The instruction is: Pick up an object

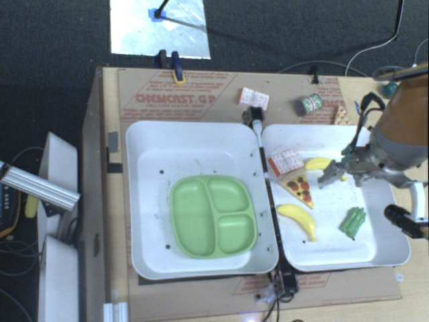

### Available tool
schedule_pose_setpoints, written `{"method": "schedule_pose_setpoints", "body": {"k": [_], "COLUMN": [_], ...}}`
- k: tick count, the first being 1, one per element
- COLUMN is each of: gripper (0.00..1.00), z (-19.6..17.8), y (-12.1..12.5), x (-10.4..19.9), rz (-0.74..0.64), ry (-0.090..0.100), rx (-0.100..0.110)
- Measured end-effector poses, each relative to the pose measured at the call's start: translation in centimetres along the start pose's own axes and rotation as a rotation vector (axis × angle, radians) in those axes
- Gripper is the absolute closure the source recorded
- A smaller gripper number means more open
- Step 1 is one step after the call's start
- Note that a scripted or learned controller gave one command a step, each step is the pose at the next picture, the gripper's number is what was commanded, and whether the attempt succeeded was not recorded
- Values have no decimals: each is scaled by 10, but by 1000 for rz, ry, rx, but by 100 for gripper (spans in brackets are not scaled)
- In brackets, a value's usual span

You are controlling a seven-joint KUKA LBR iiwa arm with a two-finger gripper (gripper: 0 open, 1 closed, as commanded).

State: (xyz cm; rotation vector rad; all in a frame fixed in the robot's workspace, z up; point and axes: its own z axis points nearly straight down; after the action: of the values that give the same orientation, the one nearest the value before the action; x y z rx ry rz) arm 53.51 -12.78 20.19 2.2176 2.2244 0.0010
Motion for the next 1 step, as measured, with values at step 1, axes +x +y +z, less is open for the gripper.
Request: {"method": "schedule_pose_setpoints", "body": {"k": [1], "gripper": [0], "z": [118], "y": [-7], "x": [12], "rz": [2], "ry": [0], "rx": [-1]}}
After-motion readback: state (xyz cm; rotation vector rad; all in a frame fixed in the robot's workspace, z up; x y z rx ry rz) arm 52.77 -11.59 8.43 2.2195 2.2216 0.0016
